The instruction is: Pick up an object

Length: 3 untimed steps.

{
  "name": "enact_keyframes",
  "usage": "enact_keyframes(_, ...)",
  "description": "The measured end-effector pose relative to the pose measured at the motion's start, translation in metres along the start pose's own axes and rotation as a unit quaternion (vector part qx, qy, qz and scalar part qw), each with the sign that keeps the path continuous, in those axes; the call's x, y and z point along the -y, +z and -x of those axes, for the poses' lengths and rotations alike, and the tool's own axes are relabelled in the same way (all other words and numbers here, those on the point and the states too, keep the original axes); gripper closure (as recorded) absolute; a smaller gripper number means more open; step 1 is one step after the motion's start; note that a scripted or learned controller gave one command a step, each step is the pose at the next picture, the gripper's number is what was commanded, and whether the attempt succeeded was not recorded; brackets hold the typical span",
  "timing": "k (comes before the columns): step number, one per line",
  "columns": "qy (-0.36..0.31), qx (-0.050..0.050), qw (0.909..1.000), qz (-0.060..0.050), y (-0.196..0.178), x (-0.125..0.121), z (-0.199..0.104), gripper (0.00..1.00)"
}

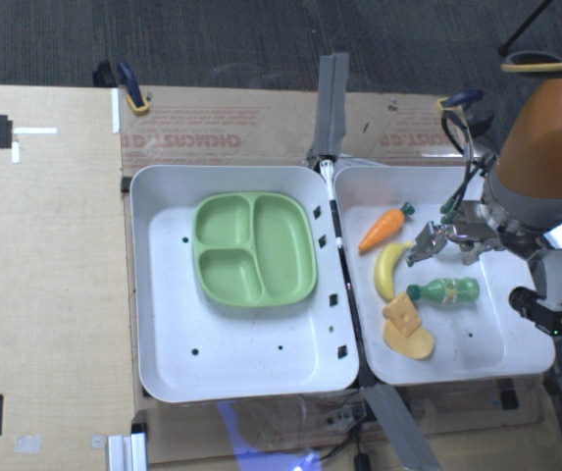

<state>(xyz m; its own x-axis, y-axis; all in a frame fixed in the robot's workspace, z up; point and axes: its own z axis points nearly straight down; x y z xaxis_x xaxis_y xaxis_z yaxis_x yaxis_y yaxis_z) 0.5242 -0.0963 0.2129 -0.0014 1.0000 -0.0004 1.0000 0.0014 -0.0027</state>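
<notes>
Right bin (pixel 516 356); tool (pixel 430 245) above banana (pixel 387 268), arm edge-cropped.

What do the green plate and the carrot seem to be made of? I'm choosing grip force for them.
The green plate looks like moulded plastic with a matte finish: uniform colour, rounded compartment ridges. The carrot seems to be toy plastic, possibly rubbery: flat orange, smooth surface, solid green cap. Hardness cannot be told from the view.

Dark carpet (pixel 212 18) behind wooden bench (pixel 45 263)
</notes>
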Motion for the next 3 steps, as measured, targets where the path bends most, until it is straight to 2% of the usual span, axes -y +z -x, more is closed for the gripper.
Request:
enact_keyframes(1, -0.031, 0.000, 0.9995, 0.001, 0.1208, -0.0659, 0.0013, 0.00)
enact_keyframes(2, -0.031, 0.000, 0.9995, 0.001, 0.1211, -0.0656, 0.0015, 0.00)
enact_keyframes(3, -0.029, 0.000, 0.9996, 0.001, 0.1122, -0.0656, 0.0026, 1.00)
